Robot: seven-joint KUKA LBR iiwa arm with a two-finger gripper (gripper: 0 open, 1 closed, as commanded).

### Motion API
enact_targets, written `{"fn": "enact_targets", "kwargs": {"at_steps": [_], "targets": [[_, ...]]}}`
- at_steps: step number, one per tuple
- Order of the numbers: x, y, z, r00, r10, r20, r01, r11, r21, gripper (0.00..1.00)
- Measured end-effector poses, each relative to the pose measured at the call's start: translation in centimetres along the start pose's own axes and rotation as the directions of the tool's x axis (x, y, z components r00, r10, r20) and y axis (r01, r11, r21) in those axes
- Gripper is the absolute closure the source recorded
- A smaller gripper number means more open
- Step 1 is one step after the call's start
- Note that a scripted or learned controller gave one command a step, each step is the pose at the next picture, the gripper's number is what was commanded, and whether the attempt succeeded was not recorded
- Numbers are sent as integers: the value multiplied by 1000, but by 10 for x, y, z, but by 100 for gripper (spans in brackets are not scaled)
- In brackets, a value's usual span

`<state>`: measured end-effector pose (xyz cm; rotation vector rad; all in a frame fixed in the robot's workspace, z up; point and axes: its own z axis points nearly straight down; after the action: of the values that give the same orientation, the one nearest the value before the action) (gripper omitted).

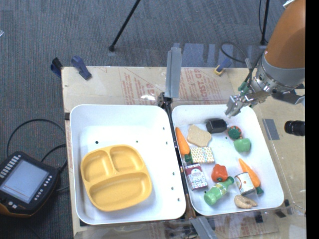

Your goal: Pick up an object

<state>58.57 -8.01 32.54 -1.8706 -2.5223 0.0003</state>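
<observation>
Black block (pixel 216 125) near the right bin's (pixel 271 158) far edge looks rigid, light; I'd grip its short sides, gripper (pixel 234 106) hovering just above, whether its fingers are released or clenched I cannot tell.

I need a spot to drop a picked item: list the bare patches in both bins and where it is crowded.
Left bin: bare floor along the far edge and right side, around the yellow tray. Right bin: bare near the far left corner, beyond the bread slice. It is crowded from the black block down to the green bottle and can.
</observation>
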Motion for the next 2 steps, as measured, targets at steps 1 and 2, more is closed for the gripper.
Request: {"fn": "enact_targets", "kwargs": {"at_steps": [1,2], "targets": [[23,-8,-47,963,-271,2,271,963,-1,100],[28,46,-106,999,41,1,-41,999,2,100]]}}
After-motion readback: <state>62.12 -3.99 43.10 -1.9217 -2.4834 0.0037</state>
